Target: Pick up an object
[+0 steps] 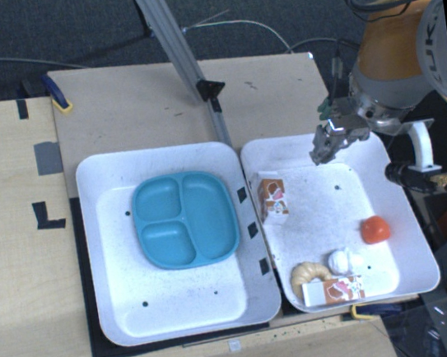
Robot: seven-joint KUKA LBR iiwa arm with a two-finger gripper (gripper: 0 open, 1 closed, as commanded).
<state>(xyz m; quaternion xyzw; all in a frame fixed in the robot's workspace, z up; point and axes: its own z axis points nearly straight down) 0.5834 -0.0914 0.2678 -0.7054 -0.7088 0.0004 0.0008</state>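
**Bench inventory: gripper over the right bin, five loose items, one tray**

Gripper (329,146): hangs above the far end of the right bin (400,189), near its far rim, at the end of the grey arm (393,57) that reaches in from the right. Nothing is seen between its tips. Whether it is released or clenched cannot be told from this angle.

Items, near to far:

1. Small carton (334,290), white with a red and brown print. Lies flat along the near wall of the right bin.
2. Croissant-shaped pastry (308,271), tan. Sits just beyond the carton, touching or almost touching it, toward the bin's left side.
3. Small white object (340,261), rounded; its kind cannot be told. Just beside the pastry on its right.
4. Red ball-like object (374,230), possibly a tomato. Stands apart from the near cluster, close to the right wall of the right bin.
5. Second small carton (273,198), white with brown and red print. Lies against the left wall of the right bin, about midway along it, well apart from the near cluster and to the near left of the gripper.
6. Blue divided plate (185,219), three compartments, rounded corners. Rests in the middle of the left bin (119,314).

All candidate objects for picking lie in the right bin; none touches the gripper.

Fixtures beyond the bins: a grey metal post (174,39) slants up from the bins' far junction.
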